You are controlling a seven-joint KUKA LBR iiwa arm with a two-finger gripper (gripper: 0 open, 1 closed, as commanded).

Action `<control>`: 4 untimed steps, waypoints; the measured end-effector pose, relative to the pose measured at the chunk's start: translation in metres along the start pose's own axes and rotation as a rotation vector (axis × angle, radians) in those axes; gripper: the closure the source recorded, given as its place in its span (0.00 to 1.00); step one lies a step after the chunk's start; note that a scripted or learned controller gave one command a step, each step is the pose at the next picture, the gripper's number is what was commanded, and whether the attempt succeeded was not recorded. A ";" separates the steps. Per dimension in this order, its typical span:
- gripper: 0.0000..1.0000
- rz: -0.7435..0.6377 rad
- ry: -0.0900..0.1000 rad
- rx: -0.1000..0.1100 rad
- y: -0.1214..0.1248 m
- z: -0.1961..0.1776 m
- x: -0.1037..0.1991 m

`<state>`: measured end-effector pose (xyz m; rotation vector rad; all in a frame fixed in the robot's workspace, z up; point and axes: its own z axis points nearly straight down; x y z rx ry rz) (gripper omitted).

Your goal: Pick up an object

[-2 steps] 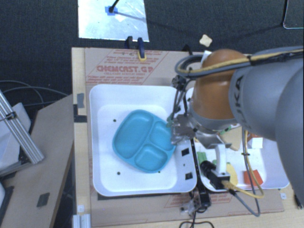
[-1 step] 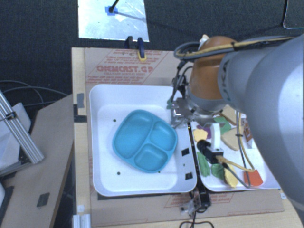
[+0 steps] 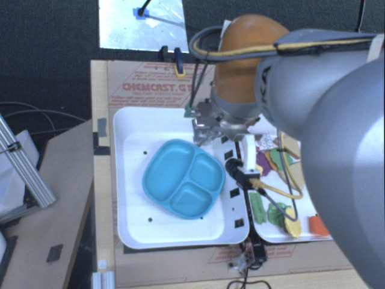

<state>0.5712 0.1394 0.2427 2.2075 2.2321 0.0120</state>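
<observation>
- My end effector [image 3: 204,131] hovers at the far edge of the blue divided plate [image 3: 183,178].
- I cannot tell its grip state.
- Plate lies in the left bin [image 3: 129,161].

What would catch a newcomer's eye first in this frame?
The big grey arm with its orange band fills the right side, over the right bin. Next comes the blue divided plate lying in the left bin, with the pincer at its upper right edge.
</observation>
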 end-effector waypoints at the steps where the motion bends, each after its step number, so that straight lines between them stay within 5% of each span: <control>1: 1.00 0.003 -0.003 0.018 -0.082 0.059 0.024; 2: 1.00 0.007 0.002 -0.004 0.006 0.146 0.009; 3: 1.00 0.001 0.003 -0.010 -0.055 0.154 0.055; 4: 1.00 0.013 -0.001 -0.001 -0.078 0.048 0.019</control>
